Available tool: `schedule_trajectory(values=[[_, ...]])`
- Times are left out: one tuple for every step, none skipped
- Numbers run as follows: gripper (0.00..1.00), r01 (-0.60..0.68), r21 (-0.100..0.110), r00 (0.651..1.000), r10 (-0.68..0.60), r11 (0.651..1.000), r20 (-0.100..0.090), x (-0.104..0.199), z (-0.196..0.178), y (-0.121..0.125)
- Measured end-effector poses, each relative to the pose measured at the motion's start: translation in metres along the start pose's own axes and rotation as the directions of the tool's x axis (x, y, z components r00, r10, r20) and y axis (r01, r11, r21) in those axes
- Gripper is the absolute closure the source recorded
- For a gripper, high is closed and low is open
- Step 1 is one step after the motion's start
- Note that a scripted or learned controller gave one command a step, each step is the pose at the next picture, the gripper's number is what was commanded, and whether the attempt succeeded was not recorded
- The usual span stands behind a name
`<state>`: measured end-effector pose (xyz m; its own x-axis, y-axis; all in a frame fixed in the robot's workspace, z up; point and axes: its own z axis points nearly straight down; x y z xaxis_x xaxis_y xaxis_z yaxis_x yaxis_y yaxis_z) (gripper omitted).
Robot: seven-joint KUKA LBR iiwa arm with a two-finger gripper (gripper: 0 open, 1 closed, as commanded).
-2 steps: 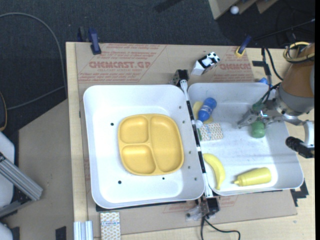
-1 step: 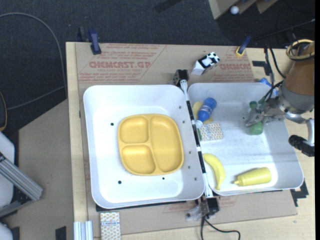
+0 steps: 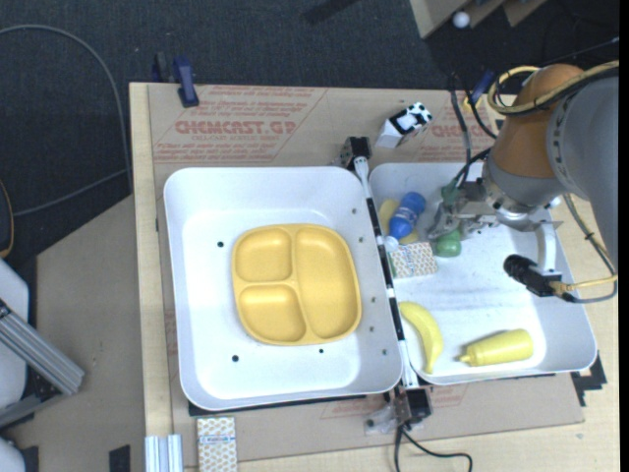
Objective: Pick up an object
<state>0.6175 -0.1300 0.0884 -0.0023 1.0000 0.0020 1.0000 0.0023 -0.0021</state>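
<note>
- Over the right bin [image 3: 580, 334], I am seeing the gripper [image 3: 454, 226] hanging low near the upper left corner, with the grey arm [image 3: 575, 136] reaching in from the right.
- I am reading a small green object [image 3: 448, 245] just beneath the gripper, touching or nearly touching it; whether it is actually clamped I cannot tell, nor how wide the gripper stands.
- I am treating that green object as the likeliest target, lying near the bin's upper left among a blue bottle [image 3: 406, 212] and a patterned packet [image 3: 412, 260].
- I am worrying about crowding: the bottle is sitting just beside the green object, so a closing grip could nudge it or catch both.
- I am also watching the divider [image 3: 378, 254] between the bins, which is running close to the left; a drift that way could strike the rim.
- I am noting a black cable piece [image 3: 529, 274] trailing off the wrist over the bin floor, which could snag on a lift.
- I am finding the best open room in the bin's middle, between the cluster above and the banana [image 3: 424, 330] and yellow mustard bottle [image 3: 498, 346] along the lower edge.
- I am leaving the left bin [image 3: 192, 264] alone; a yellow divided plate [image 3: 295, 283] is lying there, well apart from the gripper.
</note>
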Motion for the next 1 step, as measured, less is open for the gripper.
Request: schedule_trajectory(values=[[1.00,-0.001,-0.003,1.000,0.001,1.000,0.002,0.0741,-0.1351,-0.0580]])
